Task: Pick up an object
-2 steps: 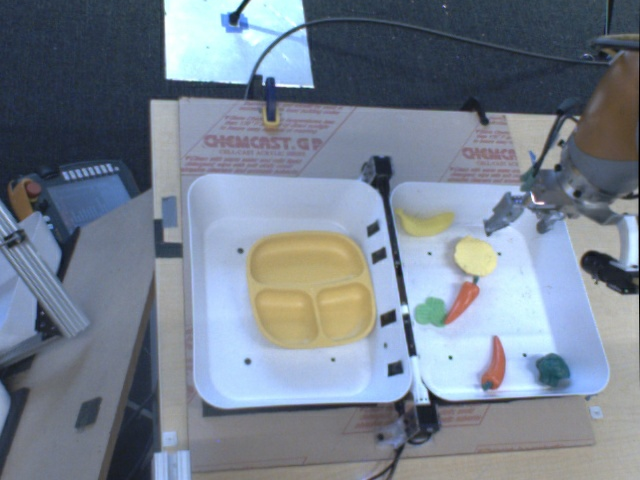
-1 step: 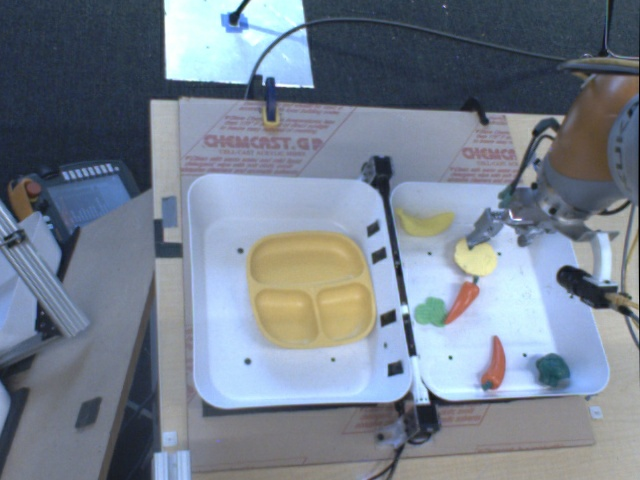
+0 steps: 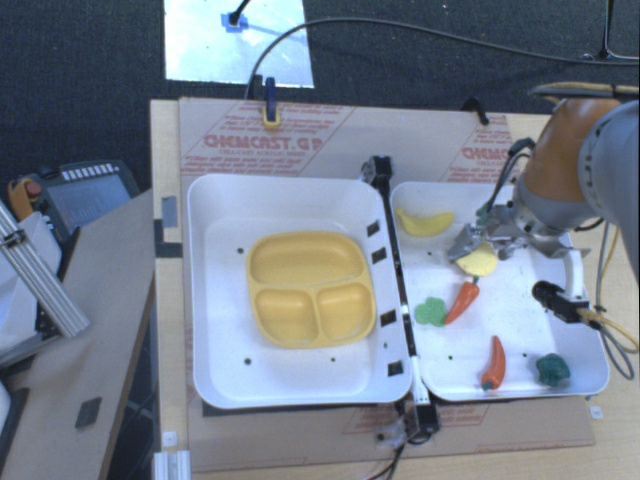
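Two white bins sit on a cardboard-covered bench. A yellow lemon (image 3: 478, 263) lies in the right bin (image 3: 520, 368), directly under the gripper (image 3: 482, 240); whether it is gripped, I cannot tell. Lifting straight up would avoid the carrot (image 3: 462, 302) just below and the banana (image 3: 424, 224) to its left.

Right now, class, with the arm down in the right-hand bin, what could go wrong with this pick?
1. The gripper sits over a pale yellow piece whose round shape could slip free when lifted.
2. An orange carrot lies just below that piece, almost touching; the gripper could knock it or drag it along.
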`<state>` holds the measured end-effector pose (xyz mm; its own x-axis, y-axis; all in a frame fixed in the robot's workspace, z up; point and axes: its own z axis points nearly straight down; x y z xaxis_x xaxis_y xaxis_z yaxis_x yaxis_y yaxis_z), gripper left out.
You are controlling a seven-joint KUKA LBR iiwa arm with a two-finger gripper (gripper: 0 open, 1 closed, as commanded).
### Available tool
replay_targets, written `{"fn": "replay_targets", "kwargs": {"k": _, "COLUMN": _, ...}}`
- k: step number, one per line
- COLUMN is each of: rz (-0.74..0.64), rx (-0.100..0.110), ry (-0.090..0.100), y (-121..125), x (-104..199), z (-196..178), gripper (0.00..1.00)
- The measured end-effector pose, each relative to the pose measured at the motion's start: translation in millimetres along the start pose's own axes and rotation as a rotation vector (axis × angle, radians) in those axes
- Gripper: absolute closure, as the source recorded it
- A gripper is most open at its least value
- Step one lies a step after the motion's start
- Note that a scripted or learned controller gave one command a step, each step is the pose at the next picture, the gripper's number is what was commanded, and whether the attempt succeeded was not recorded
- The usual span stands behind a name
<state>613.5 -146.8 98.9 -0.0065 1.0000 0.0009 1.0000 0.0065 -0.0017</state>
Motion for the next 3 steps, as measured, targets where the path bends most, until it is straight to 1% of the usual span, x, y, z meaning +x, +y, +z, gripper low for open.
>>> {"fn": "replay_targets", "kwargs": {"k": 1, "rz": 0.001, "rx": -0.002, "ry": -0.001, "y": 1, "x": 0, "z": 14, "gripper": 0.0}}
{"fn": "replay_targets", "kwargs": {"k": 2, "rz": 0.0, "rx": -0.005, "ry": -0.002, "y": 2, "x": 0, "z": 3, "gripper": 1.0}}
{"fn": "replay_targets", "kwargs": {"k": 3, "rz": 0.002, "rx": -0.007, "ry": -0.002, "y": 4, "x": -2, "z": -61, "gripper": 1.0}}
